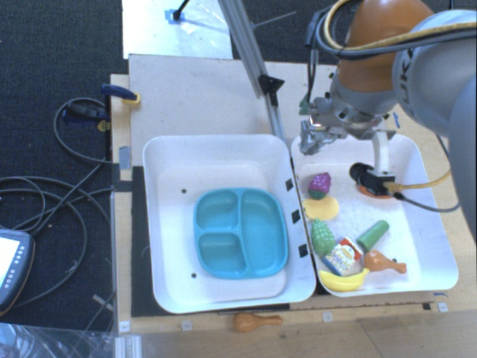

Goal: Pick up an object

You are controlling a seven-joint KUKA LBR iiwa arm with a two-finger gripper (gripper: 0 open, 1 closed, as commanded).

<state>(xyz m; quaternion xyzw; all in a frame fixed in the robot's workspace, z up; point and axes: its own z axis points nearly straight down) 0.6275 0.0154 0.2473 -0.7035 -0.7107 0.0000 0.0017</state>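
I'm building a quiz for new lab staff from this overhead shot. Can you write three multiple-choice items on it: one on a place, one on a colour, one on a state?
1. Where does the divided plate lie?
A. In the left bin
B. In the right bin
C. On the bench outside both bins

2. What colour is the divided plate?
A. Red
B. Light blue
C. Black

3. How does the end effector stand relative to the toy grapes?
A. Clamped around them
B. Above the right bin's far end, apart from them
C. Resting on the plate

Answers:
1 A, the plate sits inside the left bin's white walls.
2 B, its three compartments are all light blue.
3 B, bare bin floor shows between it and the grapes.
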